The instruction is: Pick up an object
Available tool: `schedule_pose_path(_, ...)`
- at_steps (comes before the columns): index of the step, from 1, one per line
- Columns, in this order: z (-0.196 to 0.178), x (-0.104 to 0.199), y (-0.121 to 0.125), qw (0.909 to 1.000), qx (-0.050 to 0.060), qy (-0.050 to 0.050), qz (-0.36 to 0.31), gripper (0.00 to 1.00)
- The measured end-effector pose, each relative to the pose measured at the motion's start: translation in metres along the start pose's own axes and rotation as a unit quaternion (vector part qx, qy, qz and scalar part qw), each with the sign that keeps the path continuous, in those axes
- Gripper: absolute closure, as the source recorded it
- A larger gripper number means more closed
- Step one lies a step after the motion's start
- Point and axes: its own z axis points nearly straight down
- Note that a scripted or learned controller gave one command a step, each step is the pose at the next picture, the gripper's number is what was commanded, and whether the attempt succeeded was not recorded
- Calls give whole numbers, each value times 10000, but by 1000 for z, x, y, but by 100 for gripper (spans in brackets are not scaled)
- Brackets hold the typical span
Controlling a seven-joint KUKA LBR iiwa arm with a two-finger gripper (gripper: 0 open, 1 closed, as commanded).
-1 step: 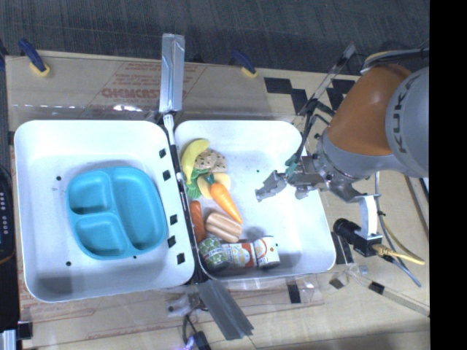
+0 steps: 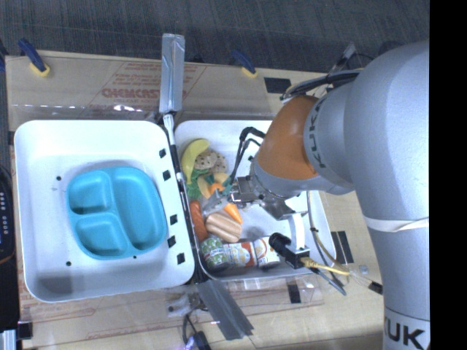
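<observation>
1. Grey arm and orange band lean in from the right, and I have the end effector (image 2: 235, 194) low in the right bin (image 2: 219, 128), over the heap of toy food.
2. I judge the step in hand to be the descent onto a target. The likeliest one is the orange carrot-shaped piece (image 2: 232, 213), which lies directly beneath the tool tip and touches the pale sausage-like roll (image 2: 223, 227) below it.
3. To do this well I would pick one piece and centre on it. The yellow banana (image 2: 193, 156), the speckled cookie (image 2: 209, 161) and the carrot-shaped piece crowd each other, so an off-centre approach could push things aside or pinch two at once.
4. I would come straight down with the tool lined up across the narrow width of the target, close only once it straddles the piece, then lift slowly and check that something rises with it.
5. The labelled bottle (image 2: 235, 254) lying on its side along the near wall looks round and prone to rolling, so I would leave it.
6. From this angle I cannot tell how wide the end effector stands. It sits close over the pile, but I see no item clearly held.
7. The left bin (image 2: 36, 144) carries a blue divided tray (image 2: 115, 211), well apart from the work.
</observation>
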Motion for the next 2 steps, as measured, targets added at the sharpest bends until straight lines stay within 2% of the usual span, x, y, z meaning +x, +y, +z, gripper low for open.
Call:
schedule_pose_path(1, -9, 0, 0, 10000, 8, -3, -16, 100)
schedule_pose_path(2, -95, 24, 57, 9999, -35, 2, 161, 100)
